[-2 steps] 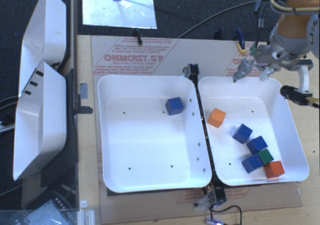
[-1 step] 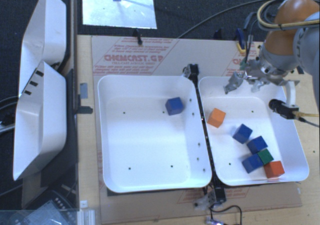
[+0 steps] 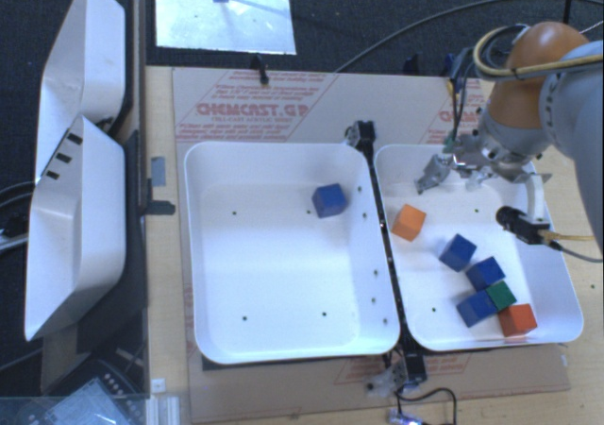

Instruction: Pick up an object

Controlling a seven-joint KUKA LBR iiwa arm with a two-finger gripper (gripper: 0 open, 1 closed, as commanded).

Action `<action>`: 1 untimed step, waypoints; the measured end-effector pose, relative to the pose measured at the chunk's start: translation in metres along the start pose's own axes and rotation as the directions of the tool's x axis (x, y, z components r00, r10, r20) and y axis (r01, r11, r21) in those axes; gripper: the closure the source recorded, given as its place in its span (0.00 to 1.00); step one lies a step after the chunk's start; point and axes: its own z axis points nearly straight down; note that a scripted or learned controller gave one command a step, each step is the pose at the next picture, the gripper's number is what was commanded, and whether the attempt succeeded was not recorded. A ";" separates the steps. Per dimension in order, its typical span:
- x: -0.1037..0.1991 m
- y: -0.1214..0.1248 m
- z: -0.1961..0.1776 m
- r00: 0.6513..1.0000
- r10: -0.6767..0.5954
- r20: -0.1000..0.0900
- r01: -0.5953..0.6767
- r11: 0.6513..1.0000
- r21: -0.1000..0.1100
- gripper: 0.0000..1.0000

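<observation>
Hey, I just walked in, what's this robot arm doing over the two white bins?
The grey arm's gripper hangs above the back of the right white bin, with nothing between its fingers. Below it lie an orange cube, three blue cubes, a small green cube and a red-orange cube. One more blue cube sits alone in the left white bin. Nothing has been picked up yet.

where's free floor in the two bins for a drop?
Left bin: bare everywhere but the blue cube near its back right. Right bin: crowded front right, cubes clustered; small bare patch front left, below the orange cube.
</observation>
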 end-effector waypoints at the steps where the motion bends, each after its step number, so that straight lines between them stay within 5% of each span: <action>1: 0.000 0.001 -0.013 1.000 0.000 0.001 0.000 1.000 -0.006 1.00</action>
